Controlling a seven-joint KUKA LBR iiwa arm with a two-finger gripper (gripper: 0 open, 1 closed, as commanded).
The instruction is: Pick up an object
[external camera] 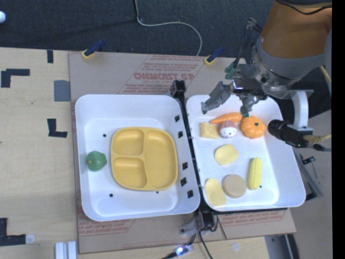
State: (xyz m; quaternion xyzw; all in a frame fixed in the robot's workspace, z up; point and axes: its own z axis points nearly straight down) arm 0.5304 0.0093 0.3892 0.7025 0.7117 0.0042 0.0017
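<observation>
Your arm [294, 31] reached in from the right, its orange band at the upper right corner of the camera view, wrist over the far end of the right bin [288, 161]. The gripper [230, 106] hung above that bin's far edge, both fingers spread apart with nothing between them: released, no grasp. One finger [214, 99] pointed toward the divider between the bins; the other sat just above the pumpkin [253, 127].

Contents you had in the right bin:
- carrot [226, 117], lying across, directly under the spread fingers; whether it touched them, I could not tell.
- orange pumpkin, just right of the carrot.
- pale yellow wedge [209, 130], left of a small white-and-red piece [228, 130], both just below the carrot.
- yellow rounded piece [226, 155], mid-bin.
- corn cob [255, 172], upright along the right side.
- tan round disc [234, 186] and a pale yellow oval [215, 192], touching, at the near edge.

Left bin [86, 144]: a yellow divided plate [144, 158] sat near centre, with a green round item [96, 161] just beside its left rim. Both bins rested on a cardboard sheet [156, 74] held by blue-and-yellow clamps [93, 48]. A thin cable [161, 23] looped over the dark floor beyond.
</observation>
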